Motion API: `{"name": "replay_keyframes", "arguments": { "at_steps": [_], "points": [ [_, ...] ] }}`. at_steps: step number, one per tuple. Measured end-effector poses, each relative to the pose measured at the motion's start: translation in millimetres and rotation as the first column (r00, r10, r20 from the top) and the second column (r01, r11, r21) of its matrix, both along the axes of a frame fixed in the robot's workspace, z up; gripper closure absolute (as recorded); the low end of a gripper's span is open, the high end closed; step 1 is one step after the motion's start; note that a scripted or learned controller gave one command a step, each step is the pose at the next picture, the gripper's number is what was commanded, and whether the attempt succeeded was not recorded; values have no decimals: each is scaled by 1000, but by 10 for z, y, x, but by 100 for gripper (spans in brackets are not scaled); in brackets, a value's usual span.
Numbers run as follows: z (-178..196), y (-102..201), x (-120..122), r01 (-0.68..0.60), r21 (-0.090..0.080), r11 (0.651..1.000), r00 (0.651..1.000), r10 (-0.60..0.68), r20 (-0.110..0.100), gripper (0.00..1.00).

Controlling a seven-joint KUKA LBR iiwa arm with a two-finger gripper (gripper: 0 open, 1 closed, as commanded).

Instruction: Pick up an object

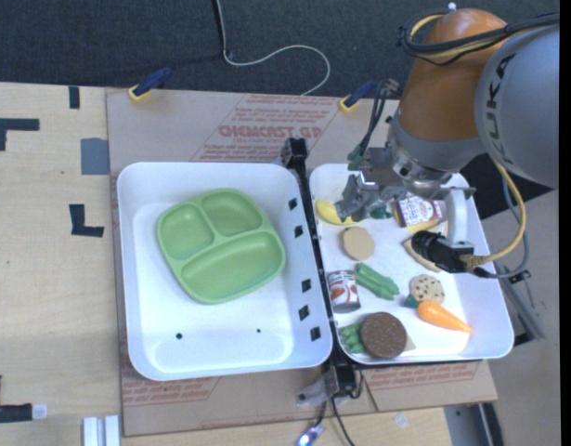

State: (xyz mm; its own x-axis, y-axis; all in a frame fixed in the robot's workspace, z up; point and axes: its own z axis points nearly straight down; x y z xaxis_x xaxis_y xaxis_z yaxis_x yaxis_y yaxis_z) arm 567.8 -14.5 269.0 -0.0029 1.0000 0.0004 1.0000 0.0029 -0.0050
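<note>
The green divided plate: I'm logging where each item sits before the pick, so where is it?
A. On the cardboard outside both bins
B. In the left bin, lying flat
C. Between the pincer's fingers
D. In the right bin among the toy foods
B. The green divided plate lies flat on the floor of the left bin, while the toy foods such as the carrot sit in the right bin.
</note>
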Motion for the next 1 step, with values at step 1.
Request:
{"name": "replay_keyframes", "arguments": {
  "at_steps": [1],
  "points": [
    [901,683,-332,-2,0,1000,1000,2,6,100]
  ]
}}
